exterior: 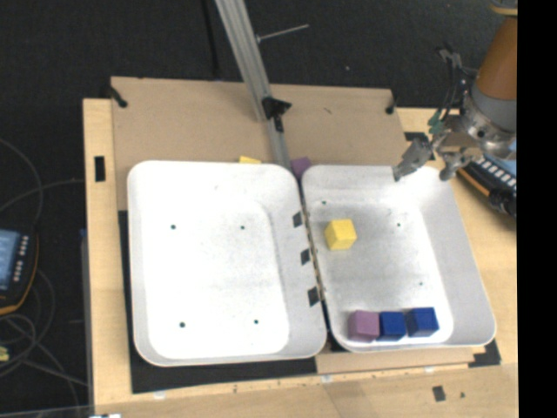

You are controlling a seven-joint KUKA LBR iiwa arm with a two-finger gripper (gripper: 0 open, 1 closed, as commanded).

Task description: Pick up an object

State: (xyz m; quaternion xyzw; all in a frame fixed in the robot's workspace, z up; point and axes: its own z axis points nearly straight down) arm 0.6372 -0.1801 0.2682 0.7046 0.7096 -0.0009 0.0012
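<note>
Above the right bin's [452, 233] far corner, jaws [426, 165] hang spread wide, holding nothing.

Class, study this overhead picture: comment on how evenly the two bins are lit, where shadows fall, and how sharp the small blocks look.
Camera view: the left bin is bright and evenly lit; the right bin has a greyer, shaded floor; the yellow block casts a faint shadow; block edges look soft and slightly blurred; the surrounding floor is dark.

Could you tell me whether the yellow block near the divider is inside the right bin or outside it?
Inside. The yellow block rests on the floor of the right bin, near its left wall, apart from the three blocks along the front edge.
</note>
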